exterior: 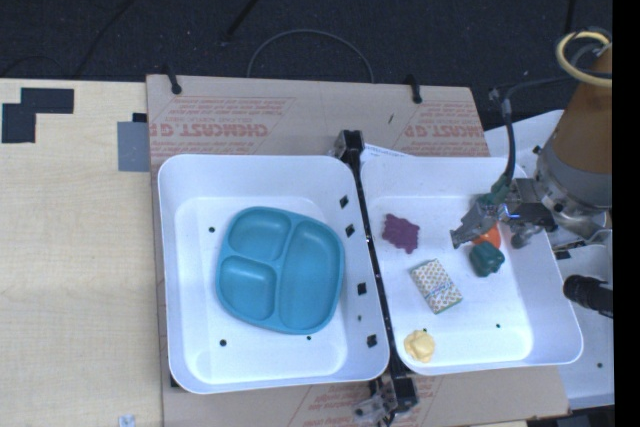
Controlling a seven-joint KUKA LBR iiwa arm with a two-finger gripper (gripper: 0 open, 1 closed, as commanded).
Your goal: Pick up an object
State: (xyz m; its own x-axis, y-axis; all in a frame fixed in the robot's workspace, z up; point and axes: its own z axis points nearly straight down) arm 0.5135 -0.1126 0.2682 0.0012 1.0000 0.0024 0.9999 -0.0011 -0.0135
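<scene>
- Gripper [487,233] — low over the right bin [520,340], near its far right side; whether its fingers are spread or closed cannot be told
- Orange piece [489,237] — right at the fingertips, partly hidden
- Dark green object [487,259] — just below the gripper
- Purple object [401,232] — to its left
- Patterned box [436,285] — below-left
- Yellow object [420,346] — further below-left, at the bin's near edge
- Blue divided plate [280,268] — well left, in the left bin [185,315]
</scene>
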